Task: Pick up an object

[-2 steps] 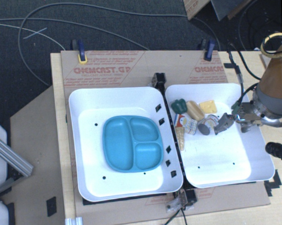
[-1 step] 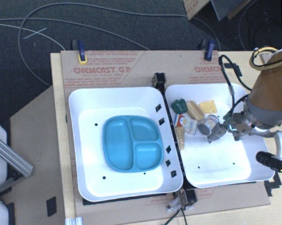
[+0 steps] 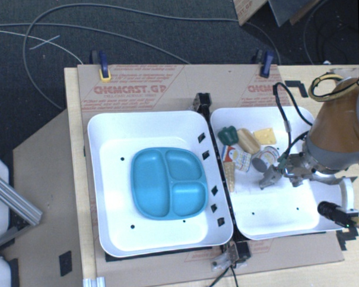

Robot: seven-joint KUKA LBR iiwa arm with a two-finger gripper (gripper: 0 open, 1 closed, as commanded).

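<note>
The gripper [image 3: 270,176] hangs low over the right bin [image 3: 278,222], reaching in from the right, its grey fingers [image 3: 266,181] pointing left and down toward the bin floor. The objects lie in a loose cluster in the upper left part of that bin, just left of and above the fingertips: a grey round piece [image 3: 263,162] sits closest, just up and left of the tips, apparently touching or nearly touching the gripper body; beside it is a tan oblong item [image 3: 248,141], a yellow block [image 3: 264,135] behind that, a dark green piece [image 3: 228,133] nearer the bin's left wall, and a printed packet [image 3: 235,162] lying along that wall. The fingers look close together at a narrow gap, but the slant of the view and the clutter of metal parts make it impossible to tell whether they are parted or closed, and nothing can be seen between them. The floor right under the tips is bare white. The arm [image 3: 336,127] rises brownish-orange and grey at the right edge, with black cable [image 3: 283,114] looping over the bin's back rim. The left bin [image 3: 103,173] holds a blue divided plate [image 3: 168,183], lying flat near its middle, well apart from the gripper.
</note>
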